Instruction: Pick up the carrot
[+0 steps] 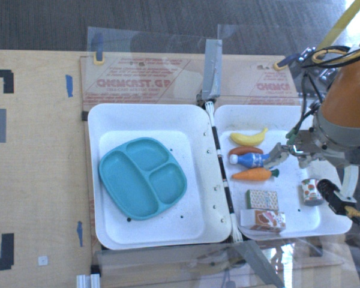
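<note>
A: In the camera view we count two white bins: the left bin [108, 221] holds one blue divided plate [143, 177].

B: In the right bin [288, 116] we count one carrot [252, 174], one banana [249, 138], one bottle [247, 158], one can [311, 192] and two small boxes [262, 199].

A: The tool [280, 153] sits just above the carrot's green end. The wrist covers part of it, so we cannot tell how its fingers stand.
</note>
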Available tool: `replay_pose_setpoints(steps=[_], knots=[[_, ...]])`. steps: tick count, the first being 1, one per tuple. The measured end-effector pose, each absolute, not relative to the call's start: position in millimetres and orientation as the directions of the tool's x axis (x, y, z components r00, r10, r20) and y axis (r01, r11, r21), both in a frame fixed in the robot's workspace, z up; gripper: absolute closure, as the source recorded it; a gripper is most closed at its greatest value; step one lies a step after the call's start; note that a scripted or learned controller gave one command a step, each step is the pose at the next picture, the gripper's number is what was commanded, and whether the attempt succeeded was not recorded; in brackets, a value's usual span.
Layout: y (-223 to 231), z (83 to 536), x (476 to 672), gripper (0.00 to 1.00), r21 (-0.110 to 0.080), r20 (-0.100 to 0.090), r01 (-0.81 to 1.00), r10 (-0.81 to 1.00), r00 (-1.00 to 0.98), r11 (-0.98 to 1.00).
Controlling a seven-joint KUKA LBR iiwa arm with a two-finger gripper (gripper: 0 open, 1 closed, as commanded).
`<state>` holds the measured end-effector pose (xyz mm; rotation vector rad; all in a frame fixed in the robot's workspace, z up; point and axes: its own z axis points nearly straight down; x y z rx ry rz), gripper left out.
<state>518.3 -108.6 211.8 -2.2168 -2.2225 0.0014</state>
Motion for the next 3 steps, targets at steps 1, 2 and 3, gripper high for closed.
replay_pose_setpoints(steps=[1, 2, 3], knots=[[-102.0, 89.0, 511.9, 0.0, 0.003, 0.0, 0.996, 0.996, -0.089, 0.089], [-108.0, 87.8, 555.5, 0.0, 0.007, -0.001, 0.999, 0.999, -0.045, 0.045], [-93.1, 87.1, 631.3, 0.0, 0.005, -0.001, 0.984, 0.984, 0.176, -0.176]])
